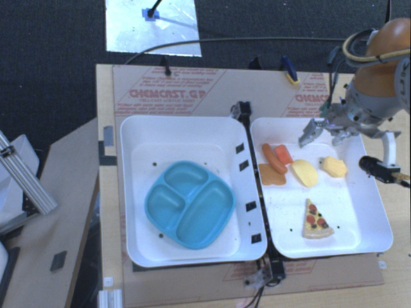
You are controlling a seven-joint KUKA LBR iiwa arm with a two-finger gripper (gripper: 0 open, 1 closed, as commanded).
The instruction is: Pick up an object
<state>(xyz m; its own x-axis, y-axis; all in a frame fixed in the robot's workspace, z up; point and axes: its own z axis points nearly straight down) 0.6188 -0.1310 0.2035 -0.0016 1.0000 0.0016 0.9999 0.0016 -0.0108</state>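
Gripper (321, 132): at the right of the frame, above the upper part of the right bin (372, 233); fingers spread apart, nothing between them, nothing touched. Right bin contents: orange sausage-like piece (273, 158) near the divide, flat brown piece (271, 175) just below it, pale yellow piece (305, 172) beside these, small yellow piece (334, 167) farther right, pizza slice (315, 221) apart toward the lower edge. Left bin (144, 140): one blue compartment plate (189, 203), tilted. Sheet beneath the bins (192, 85): red lettering reads "CHEMCAST", repeated at its right end, partly hidden. Upper left: silvery square panel (151, 18) on dark floor.
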